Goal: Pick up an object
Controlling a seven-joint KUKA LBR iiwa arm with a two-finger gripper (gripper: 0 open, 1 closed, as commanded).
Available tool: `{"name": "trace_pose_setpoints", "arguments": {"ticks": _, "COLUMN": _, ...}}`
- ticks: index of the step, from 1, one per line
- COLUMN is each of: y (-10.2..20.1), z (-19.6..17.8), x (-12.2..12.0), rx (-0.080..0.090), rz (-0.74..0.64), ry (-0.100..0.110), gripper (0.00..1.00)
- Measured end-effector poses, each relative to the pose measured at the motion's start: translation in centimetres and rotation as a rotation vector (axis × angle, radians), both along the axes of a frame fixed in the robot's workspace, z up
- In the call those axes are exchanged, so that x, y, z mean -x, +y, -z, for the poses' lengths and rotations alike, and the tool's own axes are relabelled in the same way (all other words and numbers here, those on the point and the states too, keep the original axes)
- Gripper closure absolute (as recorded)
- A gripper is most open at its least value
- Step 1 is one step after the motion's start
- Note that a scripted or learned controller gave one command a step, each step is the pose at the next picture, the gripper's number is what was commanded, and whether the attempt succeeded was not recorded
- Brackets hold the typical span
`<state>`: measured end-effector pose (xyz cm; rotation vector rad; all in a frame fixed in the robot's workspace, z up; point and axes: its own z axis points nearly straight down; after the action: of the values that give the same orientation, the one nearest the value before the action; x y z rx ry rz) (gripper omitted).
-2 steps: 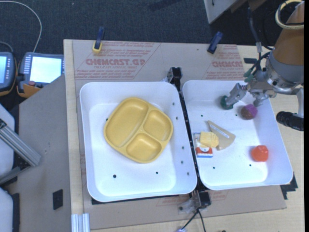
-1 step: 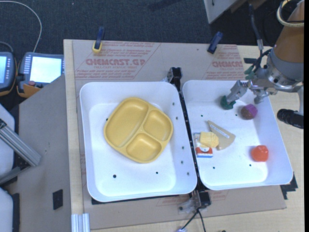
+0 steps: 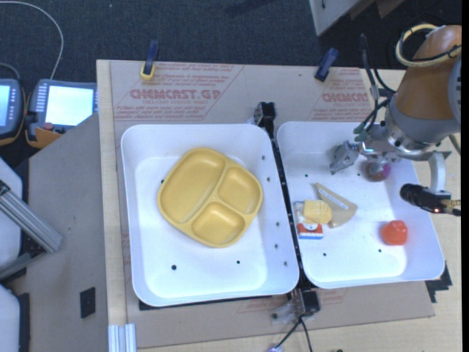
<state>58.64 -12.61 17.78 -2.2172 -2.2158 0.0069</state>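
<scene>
My gripper [image 3: 360,161] hangs over the back of the right bin [image 3: 344,270], on the grey arm with the orange band that comes in from the right. A small dark red round object [image 3: 378,170] lies directly under it, partly covered by the wrist. Nearer the front, a yellow piece [image 3: 318,211] rests on a small red, white and blue box [image 3: 310,230]. A tan wedge [image 3: 338,205] lies against them. An orange-red object [image 3: 394,232] sits alone at the right of this bin.
The left bin [image 3: 146,270] holds a yellow divided plate [image 3: 211,196] in its middle. A black clamp [image 3: 265,113] sits at the back where the two bins meet. A black part with a red light [image 3: 423,197] sticks out over the right bin's right side.
</scene>
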Motion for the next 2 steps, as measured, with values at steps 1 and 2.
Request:
{"name": "trace_pose_setpoints", "arguments": {"ticks": 1, "y": -0.9, "z": 5.7, "x": 0.5, "rx": 0.000, "rz": 0.001, "ry": 0.000, "gripper": 0.00}}
{"name": "trace_pose_setpoints", "arguments": {"ticks": 2, "y": -0.8, "z": 9.2, "x": 0.3, "rx": 0.000, "rz": 0.000, "ry": -0.010, "gripper": 0.00}}
